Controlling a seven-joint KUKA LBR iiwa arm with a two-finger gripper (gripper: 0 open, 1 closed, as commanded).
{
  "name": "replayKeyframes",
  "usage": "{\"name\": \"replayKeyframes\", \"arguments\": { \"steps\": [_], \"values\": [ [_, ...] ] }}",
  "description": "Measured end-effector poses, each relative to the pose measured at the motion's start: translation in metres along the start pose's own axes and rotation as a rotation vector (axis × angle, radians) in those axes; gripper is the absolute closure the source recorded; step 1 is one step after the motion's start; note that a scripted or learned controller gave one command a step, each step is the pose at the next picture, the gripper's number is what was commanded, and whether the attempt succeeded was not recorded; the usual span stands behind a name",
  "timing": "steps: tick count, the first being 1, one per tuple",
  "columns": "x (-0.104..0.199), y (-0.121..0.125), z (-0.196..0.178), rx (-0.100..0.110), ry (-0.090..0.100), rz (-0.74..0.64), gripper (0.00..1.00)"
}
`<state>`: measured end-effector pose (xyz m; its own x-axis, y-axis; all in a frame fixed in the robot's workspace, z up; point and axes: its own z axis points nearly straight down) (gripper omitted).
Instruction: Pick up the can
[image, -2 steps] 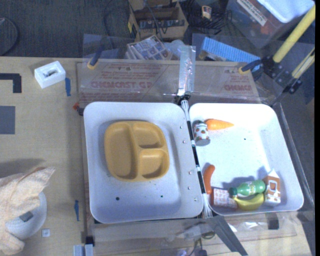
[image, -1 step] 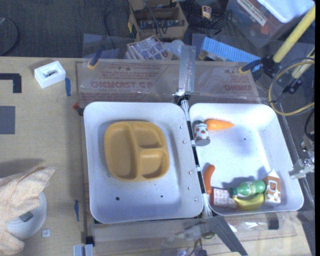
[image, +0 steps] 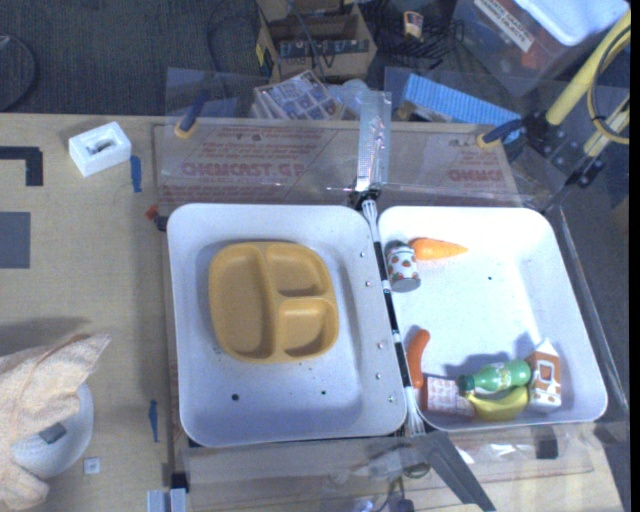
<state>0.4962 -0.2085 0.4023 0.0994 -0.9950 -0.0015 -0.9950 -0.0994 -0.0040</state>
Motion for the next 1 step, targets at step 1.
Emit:
{"name": "replayKeyframes", "arguments": {
  "steps": [1],
  "values": [
    [0.0012,0.0105,-0.0328,0.001,0.0,-0.627,1.0]
  ]
}}
